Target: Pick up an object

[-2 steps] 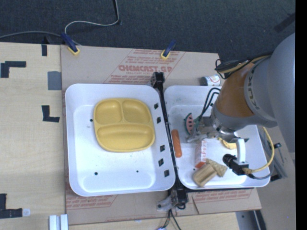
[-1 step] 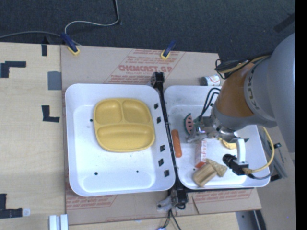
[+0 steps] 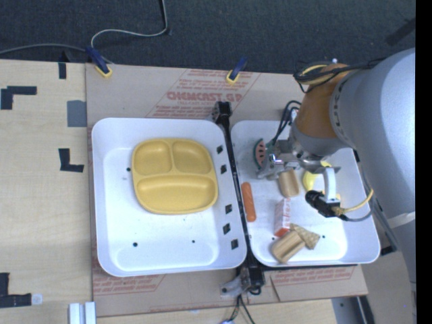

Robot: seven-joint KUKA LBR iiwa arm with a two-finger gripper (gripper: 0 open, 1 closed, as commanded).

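Observation:
My gripper (image 3: 289,166) hangs low over the upper part of the right bin (image 3: 364,248), below the arm's orange band (image 3: 317,113). A tan cylinder (image 3: 289,183) lies right under the gripper; whether it is touched cannot be told. A yellow item (image 3: 312,179) sits just to its right, partly hidden by the wrist. A small red and green piece (image 3: 259,152) lies to the gripper's left. Further down lie an orange sausage-like stick (image 3: 249,202), a red and white packet (image 3: 282,216) and a tan bread-like chunk (image 3: 291,244).
The left bin (image 3: 115,248) holds a yellow divided plate (image 3: 175,175). A black divider with clips (image 3: 229,181) runs between the bins. A black cable with a plug (image 3: 324,205) loops off the wrist over the right bin.

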